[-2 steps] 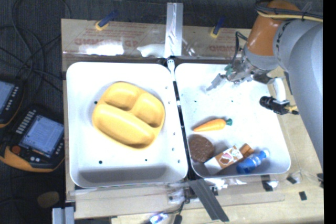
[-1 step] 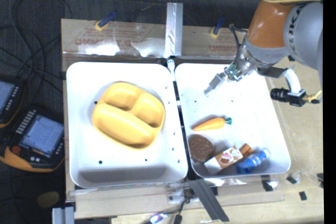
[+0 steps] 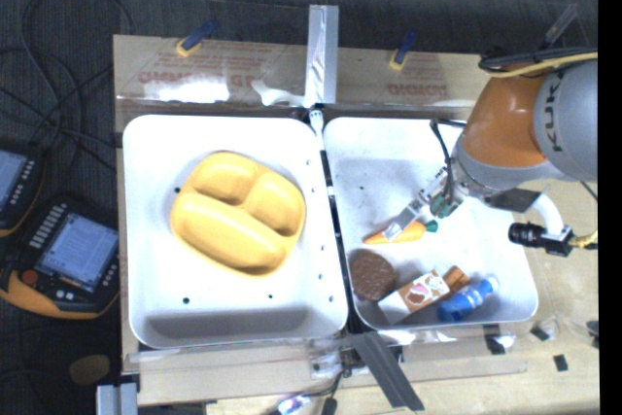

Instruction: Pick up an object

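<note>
Nearest, at the front wall of the right bin (image 3: 525, 311): a blue bottle (image 3: 466, 298) lying on its side, and touching it on the left a small printed carton (image 3: 424, 291), also lying flat. Just beside the carton, further left, a round brown disc (image 3: 370, 274), flat on the bin floor.

A little further back, in the middle of the same bin: an orange carrot (image 3: 416, 231), lying across, thin end to the left. Directly on it, the gripper (image 3: 398, 226), reaching down at a slant from the right and meeting the carrot from above. Open or closed on the carrot: cannot tell from this angle. Not lifted; carrot resting on the bin floor. Behind the gripper, the grey arm with its orange band (image 3: 501, 121), over the right back corner of the bin.

In the left bin (image 3: 146, 306): one big yellow lumpy object (image 3: 238, 211), like a bread loaf, around the centre, well apart from the walls.

Left of the bench, on the dark floor: a hand controller with a screen (image 3: 68, 253) and black cables (image 3: 58, 63).

Furthest: an upright metal strip (image 3: 322, 53) behind the joint of the two bins, a blue clamp (image 3: 195, 36) on its left and a yellow clamp (image 3: 399, 56) on its right, both on the back board.
</note>
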Available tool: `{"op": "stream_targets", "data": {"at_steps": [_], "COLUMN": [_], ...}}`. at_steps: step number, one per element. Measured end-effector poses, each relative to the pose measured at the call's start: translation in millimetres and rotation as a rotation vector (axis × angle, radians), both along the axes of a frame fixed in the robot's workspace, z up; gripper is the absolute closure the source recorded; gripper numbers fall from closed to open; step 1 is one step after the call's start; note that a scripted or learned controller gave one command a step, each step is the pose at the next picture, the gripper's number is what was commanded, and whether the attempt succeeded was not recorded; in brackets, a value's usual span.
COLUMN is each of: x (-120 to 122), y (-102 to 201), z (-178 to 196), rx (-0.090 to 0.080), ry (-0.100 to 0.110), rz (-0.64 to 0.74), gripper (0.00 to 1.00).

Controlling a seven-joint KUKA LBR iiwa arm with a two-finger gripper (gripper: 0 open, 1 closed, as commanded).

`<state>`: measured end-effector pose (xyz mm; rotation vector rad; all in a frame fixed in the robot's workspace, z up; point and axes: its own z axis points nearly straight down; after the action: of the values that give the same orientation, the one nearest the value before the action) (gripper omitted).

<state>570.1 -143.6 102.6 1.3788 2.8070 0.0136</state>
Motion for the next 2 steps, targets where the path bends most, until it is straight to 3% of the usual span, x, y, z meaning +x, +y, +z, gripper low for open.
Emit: {"op": "stream_targets", "data": {"at_steps": [1,2], "x": [-45.9,-44.8], "y": [3.3,3.5], "z": [-12.4,-2.3], "rx": [-0.002,-0.001], "ry": [-0.002,-0.003], "rz": [-0.126,-0.127], "gripper": [0.00,1.00]}}
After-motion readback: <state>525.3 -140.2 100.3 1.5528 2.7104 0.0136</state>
